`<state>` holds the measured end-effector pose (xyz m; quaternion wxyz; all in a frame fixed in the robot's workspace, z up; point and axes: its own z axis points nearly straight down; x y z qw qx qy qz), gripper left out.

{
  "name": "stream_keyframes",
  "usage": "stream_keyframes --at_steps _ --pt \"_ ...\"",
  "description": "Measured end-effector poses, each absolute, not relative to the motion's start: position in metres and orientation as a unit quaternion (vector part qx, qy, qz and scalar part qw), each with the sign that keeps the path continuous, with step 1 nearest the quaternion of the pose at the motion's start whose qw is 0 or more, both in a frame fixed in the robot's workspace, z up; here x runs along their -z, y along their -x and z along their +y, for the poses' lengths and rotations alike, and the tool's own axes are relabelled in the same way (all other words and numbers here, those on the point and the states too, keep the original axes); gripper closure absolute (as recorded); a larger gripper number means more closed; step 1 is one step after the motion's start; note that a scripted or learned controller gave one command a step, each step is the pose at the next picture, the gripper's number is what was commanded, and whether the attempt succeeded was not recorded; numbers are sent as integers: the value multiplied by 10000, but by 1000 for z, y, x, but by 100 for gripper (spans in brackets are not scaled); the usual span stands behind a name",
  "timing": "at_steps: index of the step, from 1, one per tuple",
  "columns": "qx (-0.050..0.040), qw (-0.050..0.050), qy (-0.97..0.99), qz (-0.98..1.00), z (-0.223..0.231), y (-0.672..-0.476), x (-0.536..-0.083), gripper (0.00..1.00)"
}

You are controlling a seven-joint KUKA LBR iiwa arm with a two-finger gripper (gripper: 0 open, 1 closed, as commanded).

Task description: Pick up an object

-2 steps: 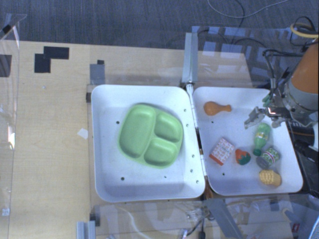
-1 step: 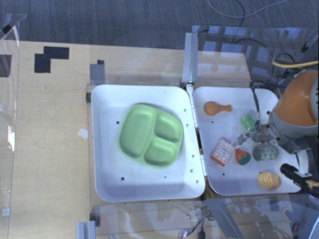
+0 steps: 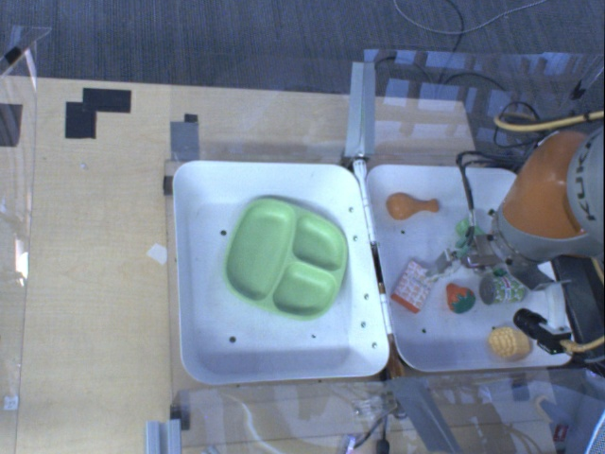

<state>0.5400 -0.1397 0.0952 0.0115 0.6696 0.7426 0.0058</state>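
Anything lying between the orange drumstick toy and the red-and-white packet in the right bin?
No. In the camera view, the stretch of white bin floor between the drumstick toy and the red-and-white packet is bare; the other items sit farther right.

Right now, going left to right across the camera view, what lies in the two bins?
Green three-compartment plastic tray in the left white bin → red-and-white patterned packet → orange drumstick-shaped toy → red strawberry-like toy with a green top → yellow corn-cob toy, all four in the right white bin.
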Motion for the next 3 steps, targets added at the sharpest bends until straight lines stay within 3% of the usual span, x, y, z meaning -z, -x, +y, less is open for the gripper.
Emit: stream_keyframes --at_steps 1,2,3 --pt "-71 139 -6445 7645 -125 -524 -95 0" --pt "-83 150 -6438 7650 -124 -525 -107 100" --pt "-14 15 -7307 6827 -75 -548 -186 100"
